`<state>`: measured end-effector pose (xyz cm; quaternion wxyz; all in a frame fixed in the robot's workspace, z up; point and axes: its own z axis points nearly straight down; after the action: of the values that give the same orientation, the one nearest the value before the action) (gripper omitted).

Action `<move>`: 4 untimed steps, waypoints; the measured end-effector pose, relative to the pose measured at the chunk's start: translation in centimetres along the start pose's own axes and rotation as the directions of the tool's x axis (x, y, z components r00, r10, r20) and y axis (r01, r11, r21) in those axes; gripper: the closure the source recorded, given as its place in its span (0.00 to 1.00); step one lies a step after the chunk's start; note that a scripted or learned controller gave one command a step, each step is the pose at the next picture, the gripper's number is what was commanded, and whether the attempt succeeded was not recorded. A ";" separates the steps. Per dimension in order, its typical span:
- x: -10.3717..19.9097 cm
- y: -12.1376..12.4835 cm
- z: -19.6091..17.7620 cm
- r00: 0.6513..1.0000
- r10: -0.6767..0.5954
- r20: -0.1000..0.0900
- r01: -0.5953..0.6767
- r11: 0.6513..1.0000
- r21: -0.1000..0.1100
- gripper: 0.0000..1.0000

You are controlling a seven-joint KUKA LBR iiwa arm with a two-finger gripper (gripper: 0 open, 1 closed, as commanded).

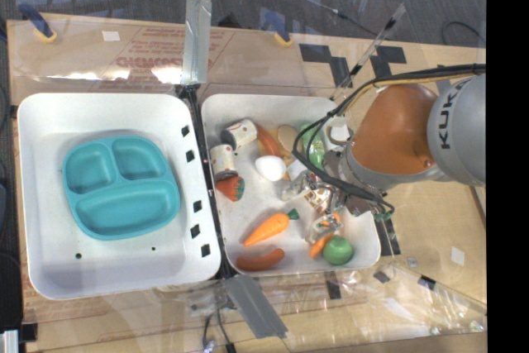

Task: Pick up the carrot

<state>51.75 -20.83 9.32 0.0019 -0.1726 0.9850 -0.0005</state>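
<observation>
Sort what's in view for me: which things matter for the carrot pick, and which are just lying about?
For the job:
orange toy carrot with green top
gripper
right-hand shallow white bin

Lying about:
teal divided plastic tray
white egg
green ball
red-brown sausage

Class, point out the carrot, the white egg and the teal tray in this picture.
carrot [266, 229], camera view, middle of its orange body.
white egg [269, 168], camera view, centre of the shell.
teal tray [124, 211], camera view, floor of its largest compartment.
</observation>
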 end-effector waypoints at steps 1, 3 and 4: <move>0.0 7.2 0.2 0.972 0.233 -0.007 -0.233 0.972 -0.004 0.00; -0.5 12.0 0.2 0.996 0.093 -0.006 -0.093 0.996 -0.003 0.00; -1.1 12.0 0.2 0.992 0.126 -0.003 -0.126 0.992 -0.001 0.00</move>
<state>48.70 -9.19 9.12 0.0002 -0.1100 0.9939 0.0000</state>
